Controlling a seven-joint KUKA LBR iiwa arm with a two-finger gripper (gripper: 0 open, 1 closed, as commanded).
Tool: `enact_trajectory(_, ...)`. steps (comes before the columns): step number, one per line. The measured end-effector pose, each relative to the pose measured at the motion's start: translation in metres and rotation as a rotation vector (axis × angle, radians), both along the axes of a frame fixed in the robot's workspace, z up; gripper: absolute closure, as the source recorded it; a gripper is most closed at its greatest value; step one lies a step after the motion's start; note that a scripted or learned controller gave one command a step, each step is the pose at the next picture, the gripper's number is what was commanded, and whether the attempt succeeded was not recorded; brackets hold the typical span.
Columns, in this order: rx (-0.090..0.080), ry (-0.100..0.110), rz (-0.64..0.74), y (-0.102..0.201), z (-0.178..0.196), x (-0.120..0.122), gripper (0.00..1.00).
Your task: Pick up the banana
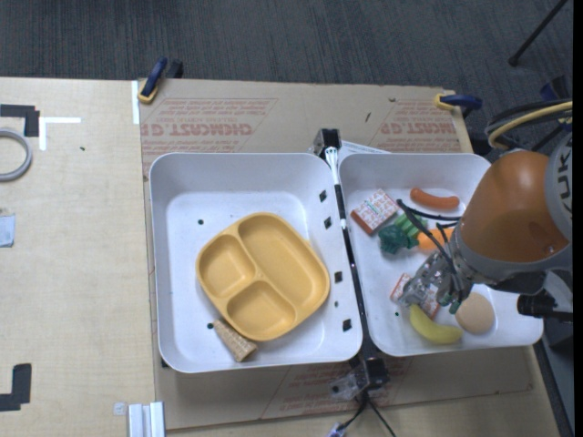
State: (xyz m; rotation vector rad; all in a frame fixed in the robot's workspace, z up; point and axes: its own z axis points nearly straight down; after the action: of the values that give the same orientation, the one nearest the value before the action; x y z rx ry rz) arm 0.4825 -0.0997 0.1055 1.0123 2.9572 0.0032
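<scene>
Hanging over the right bin, the gripper sits just above the banana; whether its fingers are spread or closed cannot be told. The arm covers part of that bin. Mirrored print on the cardboard is hard to read. The banana lies near the bin's front edge, long axis left to right, beside an egg.

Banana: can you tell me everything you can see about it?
The banana is yellow, smooth and curved, and looks like plastic. It lies flat near the front edge of the right bin. Its left end sits just under the gripper, which hides part of it. An egg lies close on its right; whether they touch is unclear.
</scene>
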Motion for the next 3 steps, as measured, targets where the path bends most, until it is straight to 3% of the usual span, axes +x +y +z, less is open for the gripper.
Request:
enact_trajectory(1, 0.000, 0.000, 0.000, 0.000, 0.000, 0.000, 0.00)
enact_trajectory(2, 0.002, 0.013, 0.116, 0.011, 0.087, 0.042, 0.00)
enact_trajectory(3, 0.001, 0.015, 0.264, 0.085, 0.087, -0.004, 0.00)
